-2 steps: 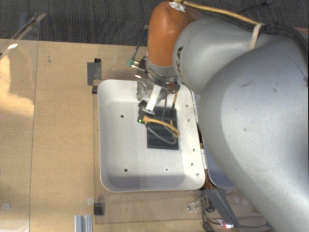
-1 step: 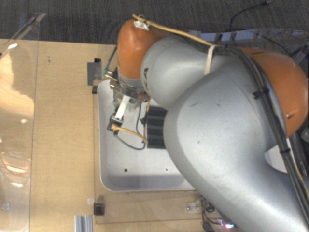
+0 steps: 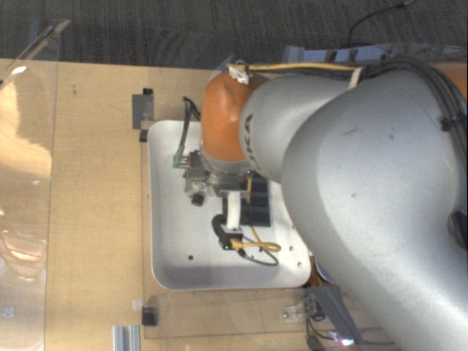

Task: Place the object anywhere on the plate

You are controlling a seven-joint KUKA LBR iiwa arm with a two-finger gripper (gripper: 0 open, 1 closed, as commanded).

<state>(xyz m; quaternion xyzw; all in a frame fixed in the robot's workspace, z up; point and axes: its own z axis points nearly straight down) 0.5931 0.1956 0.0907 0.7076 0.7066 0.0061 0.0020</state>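
Basically gripper hangs over the white bin, tucked under its own orange-banded wrist, so released or clenched: cannot tell. Bare bin floor spreads view-left of it. Small dark speck lies near it, apart; where the object sits cannot be told

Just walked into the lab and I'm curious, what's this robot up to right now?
The grey arm, reaching in from the right, is bent over a white bin on the wooden bench, its orange band and wrist pointing down at the bin's middle. The arm hides whatever lies directly under it, so I can't tell whether anything is being held or has been placed yet.
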